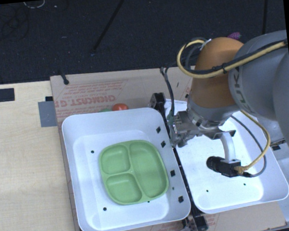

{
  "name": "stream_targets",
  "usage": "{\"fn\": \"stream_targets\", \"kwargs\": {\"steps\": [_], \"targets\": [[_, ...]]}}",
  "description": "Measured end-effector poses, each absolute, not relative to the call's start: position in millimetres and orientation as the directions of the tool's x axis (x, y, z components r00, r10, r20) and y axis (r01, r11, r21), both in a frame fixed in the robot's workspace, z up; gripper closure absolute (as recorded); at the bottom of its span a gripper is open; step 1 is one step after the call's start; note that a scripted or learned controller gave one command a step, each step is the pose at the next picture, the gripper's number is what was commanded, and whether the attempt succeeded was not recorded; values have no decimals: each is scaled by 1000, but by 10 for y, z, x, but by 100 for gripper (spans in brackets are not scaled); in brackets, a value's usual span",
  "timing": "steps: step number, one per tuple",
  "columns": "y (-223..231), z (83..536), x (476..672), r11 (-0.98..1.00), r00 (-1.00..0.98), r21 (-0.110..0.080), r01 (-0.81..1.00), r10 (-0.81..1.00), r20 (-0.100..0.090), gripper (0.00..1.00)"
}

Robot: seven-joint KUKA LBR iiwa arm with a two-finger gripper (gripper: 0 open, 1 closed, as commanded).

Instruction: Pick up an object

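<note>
A light green plate [133, 170] with three compartments lies flat in the middle of the left bin [80, 145]. The arm's orange band and grey wrist hang over the right bin [247, 194]. My gripper [179, 133] is low at the right bin's left wall, beside the divider between the bins, to the right of the plate's upper edge. The wrist body hides its tips, and I see nothing held in it.
A black cylindrical piece [219, 164] on the arm's yellow cable hangs over the right bin's floor. A small red-orange object [119, 108] lies behind the left bin's far wall on the cardboard base. Black clips line the divider between the bins.
</note>
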State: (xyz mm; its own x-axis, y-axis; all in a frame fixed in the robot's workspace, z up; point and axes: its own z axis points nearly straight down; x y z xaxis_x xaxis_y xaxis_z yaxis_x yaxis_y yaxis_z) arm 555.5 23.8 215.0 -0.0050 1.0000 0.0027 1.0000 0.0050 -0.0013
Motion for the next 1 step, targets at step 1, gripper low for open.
{"fn": "stream_targets", "kwargs": {"steps": [1], "targets": [[724, 2274, 5471, 4, -4, -3, 1000, 1000, 1, 100]]}}
